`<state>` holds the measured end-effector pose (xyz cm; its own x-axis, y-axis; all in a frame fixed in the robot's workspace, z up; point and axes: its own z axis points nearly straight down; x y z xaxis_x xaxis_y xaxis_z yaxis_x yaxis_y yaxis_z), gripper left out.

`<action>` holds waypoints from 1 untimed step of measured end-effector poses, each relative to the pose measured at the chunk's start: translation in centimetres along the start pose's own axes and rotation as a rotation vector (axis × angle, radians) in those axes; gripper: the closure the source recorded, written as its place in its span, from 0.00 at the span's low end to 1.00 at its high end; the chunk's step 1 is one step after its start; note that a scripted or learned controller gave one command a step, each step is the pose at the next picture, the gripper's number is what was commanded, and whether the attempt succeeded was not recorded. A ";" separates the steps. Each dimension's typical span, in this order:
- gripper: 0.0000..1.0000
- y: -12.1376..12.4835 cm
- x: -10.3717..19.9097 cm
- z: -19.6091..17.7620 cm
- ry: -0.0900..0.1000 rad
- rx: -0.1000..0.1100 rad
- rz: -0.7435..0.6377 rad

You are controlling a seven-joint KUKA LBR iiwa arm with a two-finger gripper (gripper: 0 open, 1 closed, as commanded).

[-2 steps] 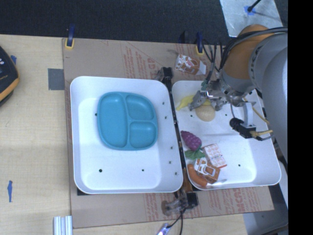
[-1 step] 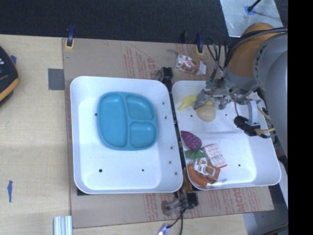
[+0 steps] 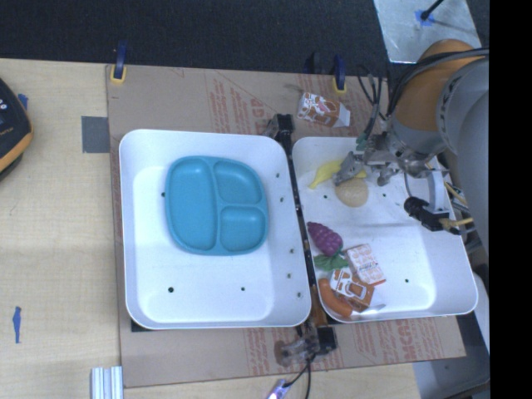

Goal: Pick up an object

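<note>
Seen from above: KUKA arm (image 3: pixel 449 90) reaching into right bin (image 3: pixel 432 298) from right, gripper (image 3: pixel 359 166) low over far-left corner, just beside yellow banana (image 3: pixel 326 174) and tan potato-like item (image 3: pixel 352 194). Fingers' opening too blurred to tell; nothing visibly held. Purple grapes (image 3: pixel 325 238), snack packets (image 3: pixel 359 273) and orange carrot (image 3: pixel 332 302) along near-left side. Blue divided plate (image 3: pixel 218 204) in left bin (image 3: pixel 150 298). Another packet (image 3: pixel 322 110) on cardboard beyond bins.

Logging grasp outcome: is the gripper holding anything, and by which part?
Cannot tell. The gripper sits low over the yellow banana and tan potato; no object shows between its fingers.
</note>
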<state>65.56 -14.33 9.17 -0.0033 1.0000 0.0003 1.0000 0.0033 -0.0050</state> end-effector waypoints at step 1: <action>0.00 0.0 0.1 0.0 0.001 0.000 -0.001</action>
<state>65.58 -14.21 9.19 -0.0044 1.0000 0.0011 1.0000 0.0045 -0.0054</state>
